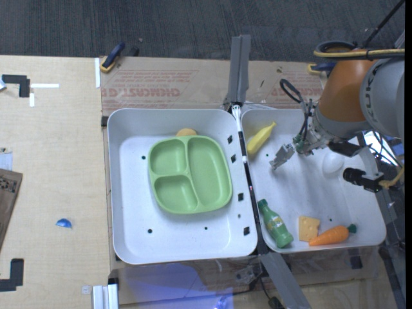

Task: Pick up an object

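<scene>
Right bin [360, 237]: end effector [283, 156] open near banana [260, 138]

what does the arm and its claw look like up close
The arm is bulky and rounded, grey, with a broad orange band above the wrist. Black cables run along it and loop near the wrist. The claw is small, metallic grey, on a slim silver mount with dark fittings.

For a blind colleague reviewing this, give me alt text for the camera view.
The gripper hovers in the right bin beside a banana; a green bottle, cheese and carrot lie nearer. The left bin holds a green divided plate.
</scene>
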Robot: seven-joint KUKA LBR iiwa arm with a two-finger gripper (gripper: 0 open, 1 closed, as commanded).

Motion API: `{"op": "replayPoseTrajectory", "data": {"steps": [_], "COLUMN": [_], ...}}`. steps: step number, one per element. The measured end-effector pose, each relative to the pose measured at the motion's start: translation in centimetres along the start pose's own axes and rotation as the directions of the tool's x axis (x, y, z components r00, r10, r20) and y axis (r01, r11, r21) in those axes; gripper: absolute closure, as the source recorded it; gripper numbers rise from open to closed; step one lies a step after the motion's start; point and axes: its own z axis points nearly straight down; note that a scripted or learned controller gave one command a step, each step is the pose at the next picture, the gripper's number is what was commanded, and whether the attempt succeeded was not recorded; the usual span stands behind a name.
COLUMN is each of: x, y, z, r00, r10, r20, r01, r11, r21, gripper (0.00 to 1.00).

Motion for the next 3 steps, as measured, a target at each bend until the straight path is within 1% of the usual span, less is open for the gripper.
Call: {"op": "replayPoseTrajectory", "data": {"steps": [1, 2, 3], "x": [-0.03, 0.35, 0.26], "y": [4.89, 5.0, 4.99], "z": [-0.11, -0.12, -0.89], "r00": [0.995, 0.994, 0.994], "r10": [-0.103, 0.107, 0.107], "r20": [0.002, 0.001, 0.002], "r01": [0.103, -0.107, -0.107], "r11": [0.995, 0.994, 0.994], "r21": [-0.002, -0.002, -0.001], "gripper": [0.0, 0.0, 1.0]}}
